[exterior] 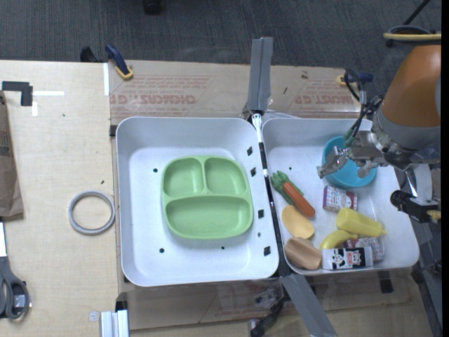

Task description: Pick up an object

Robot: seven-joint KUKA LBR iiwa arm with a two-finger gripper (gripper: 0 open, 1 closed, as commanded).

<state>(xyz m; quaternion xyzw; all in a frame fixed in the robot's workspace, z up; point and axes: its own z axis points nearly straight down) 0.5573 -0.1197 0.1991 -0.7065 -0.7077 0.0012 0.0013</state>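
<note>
Your gripper (342,159) hangs over the blue bowl (349,175) at two o'clock in the right bin (400,255); its state I cannot tell. Your counter (56,153) is pale wood at nine o'clock, dark carpet (210,12) beyond.

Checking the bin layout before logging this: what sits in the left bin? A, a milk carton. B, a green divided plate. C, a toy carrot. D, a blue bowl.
B: the green divided plate lies alone in the left bin, while the toys crowd the right bin.
</note>
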